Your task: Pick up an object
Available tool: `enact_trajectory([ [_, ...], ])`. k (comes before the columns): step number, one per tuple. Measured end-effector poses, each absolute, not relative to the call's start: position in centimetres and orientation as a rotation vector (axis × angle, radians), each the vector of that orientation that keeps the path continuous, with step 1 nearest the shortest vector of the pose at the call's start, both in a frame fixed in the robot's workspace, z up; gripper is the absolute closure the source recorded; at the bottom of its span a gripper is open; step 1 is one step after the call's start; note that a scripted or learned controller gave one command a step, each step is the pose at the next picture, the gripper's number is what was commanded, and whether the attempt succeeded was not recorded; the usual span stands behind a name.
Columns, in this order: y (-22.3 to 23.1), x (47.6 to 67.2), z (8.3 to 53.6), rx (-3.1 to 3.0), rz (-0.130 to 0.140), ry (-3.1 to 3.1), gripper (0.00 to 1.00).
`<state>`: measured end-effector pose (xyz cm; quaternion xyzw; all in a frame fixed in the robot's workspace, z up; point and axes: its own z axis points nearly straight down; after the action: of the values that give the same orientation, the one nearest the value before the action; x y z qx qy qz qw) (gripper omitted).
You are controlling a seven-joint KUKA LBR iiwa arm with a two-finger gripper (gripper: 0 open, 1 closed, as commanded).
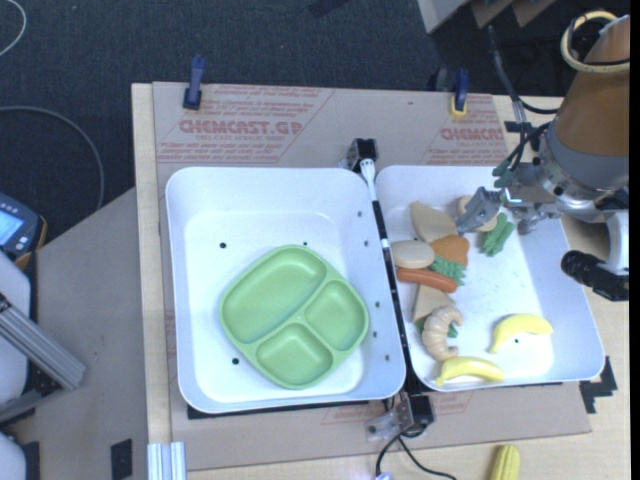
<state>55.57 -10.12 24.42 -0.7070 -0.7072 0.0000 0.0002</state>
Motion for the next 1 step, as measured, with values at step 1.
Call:
enact_trajectory([
  [1,-9.47,55.47,10.42,-2.213,0.012,-2.212,0.0],
])
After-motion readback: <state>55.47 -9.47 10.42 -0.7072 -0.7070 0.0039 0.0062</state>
